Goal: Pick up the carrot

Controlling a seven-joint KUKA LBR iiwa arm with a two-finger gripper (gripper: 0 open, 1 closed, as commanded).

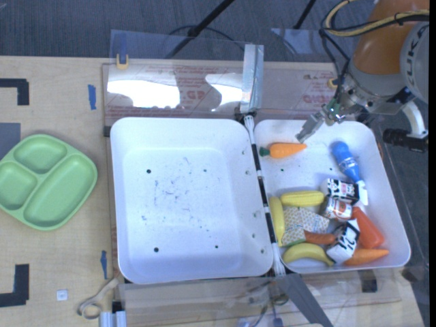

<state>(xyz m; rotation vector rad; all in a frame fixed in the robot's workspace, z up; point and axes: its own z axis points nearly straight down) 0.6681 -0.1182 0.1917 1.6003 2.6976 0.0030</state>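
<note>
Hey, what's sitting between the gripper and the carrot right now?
Nothing. In the camera view the gripper hangs just above and right of the carrot, with bare white bin floor between them.

Grey arm [415, 53] with orange band, yellow-black cables looping above.

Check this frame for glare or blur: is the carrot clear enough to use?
Camera view: the carrot is sharp and evenly lit, alone on bare floor of the right bin. Strong glare streaks the clear panel behind the left bin. The gripper is slightly soft, too small to read its fingers. Shadows are faint.
</note>
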